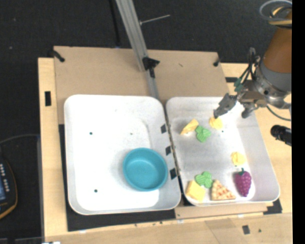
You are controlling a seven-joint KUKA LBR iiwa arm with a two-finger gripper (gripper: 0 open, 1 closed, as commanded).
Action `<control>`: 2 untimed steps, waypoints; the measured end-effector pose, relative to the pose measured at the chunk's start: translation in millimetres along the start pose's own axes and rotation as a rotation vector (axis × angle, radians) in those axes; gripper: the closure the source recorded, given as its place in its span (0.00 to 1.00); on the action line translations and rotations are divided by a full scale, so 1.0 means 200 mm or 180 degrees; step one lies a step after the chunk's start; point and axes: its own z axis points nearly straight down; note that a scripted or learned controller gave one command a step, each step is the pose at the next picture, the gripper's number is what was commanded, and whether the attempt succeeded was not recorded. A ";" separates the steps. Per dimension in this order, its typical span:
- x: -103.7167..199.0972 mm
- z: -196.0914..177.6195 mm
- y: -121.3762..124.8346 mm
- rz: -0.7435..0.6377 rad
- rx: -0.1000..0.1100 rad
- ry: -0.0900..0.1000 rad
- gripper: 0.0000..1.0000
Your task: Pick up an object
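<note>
Gripper (236, 107) above right bin (254, 136), near yellow piece (216, 123); blue bowl (144, 169) in left bin (91, 116).

Two white bins: left bin (91, 116), right bin (254, 151) — both faintly speckled. Blue bowl (144, 169), solid teal-blue. Yellow wedge (189, 127); yellow piece (216, 122); small yellow piece (238, 158); pale yellow block (195, 190). Two green leafy pieces (203, 134), (205, 179). Purple grapes (243, 181), green stem. Pizza slice (221, 191) — orange-yellow, red dots. Arm (279, 55) grey with orange band. Bench (107, 70) tan.
</note>
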 end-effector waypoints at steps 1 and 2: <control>0.00 0.00 0.00 0.0002 -0.0001 0.0001 0.00; -0.06 0.27 0.01 0.0014 0.0017 -0.0005 0.00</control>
